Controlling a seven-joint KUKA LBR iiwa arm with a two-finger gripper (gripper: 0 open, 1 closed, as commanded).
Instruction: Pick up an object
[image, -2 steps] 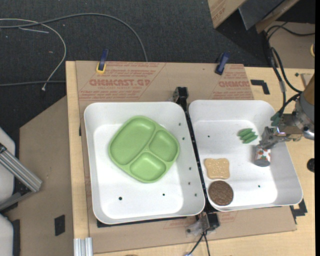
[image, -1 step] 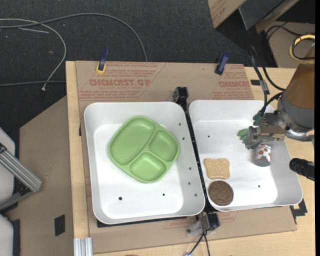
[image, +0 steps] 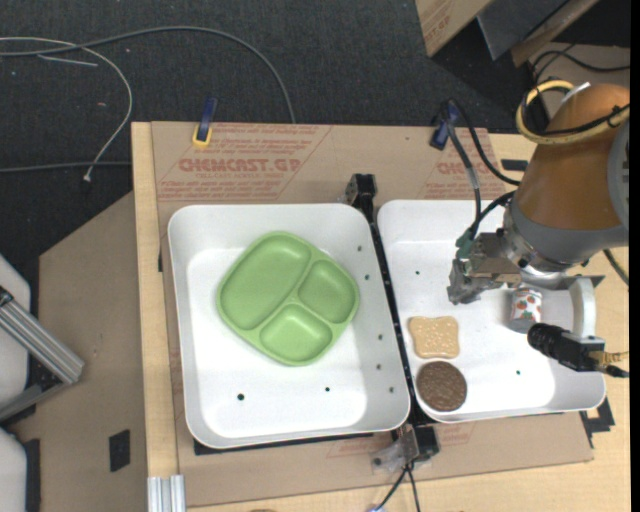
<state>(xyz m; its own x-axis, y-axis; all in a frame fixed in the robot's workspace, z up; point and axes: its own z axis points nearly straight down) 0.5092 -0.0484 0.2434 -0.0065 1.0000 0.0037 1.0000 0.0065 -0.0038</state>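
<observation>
Camera view looks down at a slant on the bench, whose brown cardboard top carries two shallow white bins side by side; the left bin holds a green divided plate with three compartments, lying flat near the bin's middle; the right bin holds a square piece of toast and, just below it in the picture, a round brown patty, the two close to the bin's left wall and nearly touching; a small white object with coloured marks lies farther right, partly hidden by the arm; the grey arm with its orange band reaches in from the right over the right bin; the hand hangs above the bin's floor, up and to the right of the toast and apart from it; whether its fingers are spread or pressed together I cannot tell, and nothing is seen between them.
</observation>
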